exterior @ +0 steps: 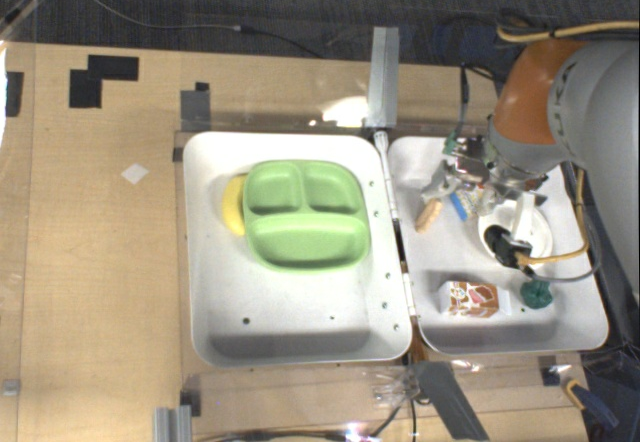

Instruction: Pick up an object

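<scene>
My gripper hangs low over the back half of the right bin, under the grey arm with its orange band. Just left of and below it lies a small tan cylinder, tilted, and a little blue piece shows right beside the gripper's tip. Whether either one touches the gripper is unclear. Near the front wall of that bin sit a brown and white snack packet and a small teal object.
The left bin holds a green divided plate with a yellow object sticking out from under its left side. A grey metal post stands behind the joint between the two bins.
</scene>
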Robot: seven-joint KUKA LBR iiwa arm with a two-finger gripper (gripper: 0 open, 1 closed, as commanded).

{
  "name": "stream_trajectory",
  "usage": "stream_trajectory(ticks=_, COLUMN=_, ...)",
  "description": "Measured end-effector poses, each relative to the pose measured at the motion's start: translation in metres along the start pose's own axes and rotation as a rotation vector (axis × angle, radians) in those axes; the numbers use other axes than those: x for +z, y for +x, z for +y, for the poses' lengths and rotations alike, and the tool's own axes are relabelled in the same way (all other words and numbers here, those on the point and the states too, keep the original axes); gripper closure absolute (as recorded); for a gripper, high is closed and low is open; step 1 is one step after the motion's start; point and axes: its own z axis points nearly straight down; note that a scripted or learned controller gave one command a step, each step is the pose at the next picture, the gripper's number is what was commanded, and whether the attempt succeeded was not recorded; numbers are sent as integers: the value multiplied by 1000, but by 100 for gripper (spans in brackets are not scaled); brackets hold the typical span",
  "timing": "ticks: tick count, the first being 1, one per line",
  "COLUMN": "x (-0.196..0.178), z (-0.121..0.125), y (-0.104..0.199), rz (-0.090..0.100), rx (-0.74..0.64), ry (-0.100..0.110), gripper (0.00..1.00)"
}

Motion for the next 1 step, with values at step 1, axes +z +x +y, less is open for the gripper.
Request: stream_trajectory(ticks=1, x=37, z=8, y=-9, rz=-1, rx=-315, ry=-23, gripper=0)
